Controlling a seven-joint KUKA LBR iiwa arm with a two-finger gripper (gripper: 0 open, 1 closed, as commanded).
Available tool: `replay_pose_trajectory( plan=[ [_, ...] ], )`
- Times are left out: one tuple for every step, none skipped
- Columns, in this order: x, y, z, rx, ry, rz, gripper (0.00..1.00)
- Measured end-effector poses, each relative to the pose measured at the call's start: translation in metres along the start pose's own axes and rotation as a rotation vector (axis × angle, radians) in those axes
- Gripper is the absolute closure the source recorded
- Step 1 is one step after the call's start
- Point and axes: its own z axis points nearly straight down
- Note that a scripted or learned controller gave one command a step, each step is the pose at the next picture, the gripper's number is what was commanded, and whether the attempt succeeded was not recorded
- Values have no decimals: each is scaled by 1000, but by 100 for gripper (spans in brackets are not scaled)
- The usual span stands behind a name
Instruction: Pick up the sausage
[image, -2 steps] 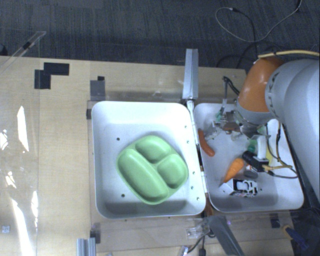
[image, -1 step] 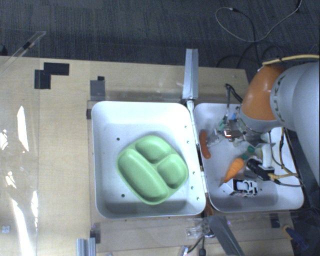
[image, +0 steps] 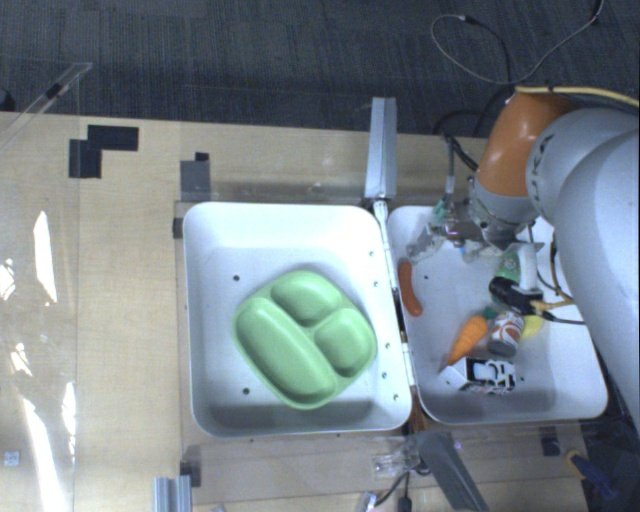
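Sausage (image: 409, 288) lying against the left wall of the right bin (image: 575, 405), end effector (image: 462, 232) above the bin's back edge, its opening indiscernible. Risk: that wall may block a finger, so the grasp could slip.

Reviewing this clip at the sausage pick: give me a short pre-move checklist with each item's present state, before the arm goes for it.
1. Sausage in view and located: ok. It lies in the right bin, along its left wall.
2. Sausage free of other items: ok. The carrot and the other clutter sit apart from it, further right.
3. Gripper positioned over the sausage: not ok. It is near the bin's upper edge, above and to the right of the sausage.
4. Gripper free of any load: cannot tell.
5. Room for fingers beside the sausage: cannot tell. It lies very near the wall.
6. Left bin irrelevant to the pick: ok. It holds a green divided plate.
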Motion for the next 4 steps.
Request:
replay_pose_trajectory(
  plan=[
    [19,3,-101,-21,-8,-253,0],
    [11,0,-107,-19,-9,-386,0],
    [-16,4,-127,-21,-9,-272,0],
    [5,-10,-11,-17,-8,-425,0]
  ],
)
